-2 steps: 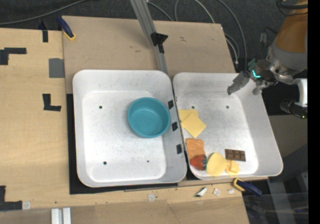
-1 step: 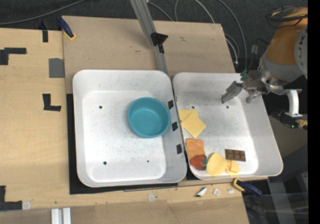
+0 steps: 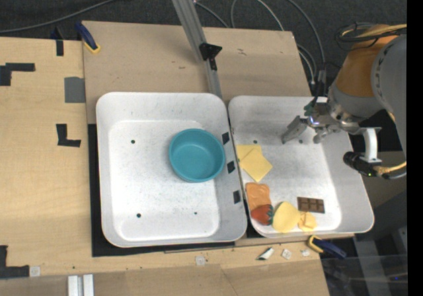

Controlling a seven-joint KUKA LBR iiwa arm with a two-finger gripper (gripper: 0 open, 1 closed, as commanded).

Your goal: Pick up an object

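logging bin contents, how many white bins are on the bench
2, side by side. The left bin holds a blue bowl; the right bin holds small food-like items along its left and front.

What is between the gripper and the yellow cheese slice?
Nothing. In the camera view, bare white floor of the right bin lies between the gripper and the yellow cheese slice. The other toy food sits nearer the bin's front edge.
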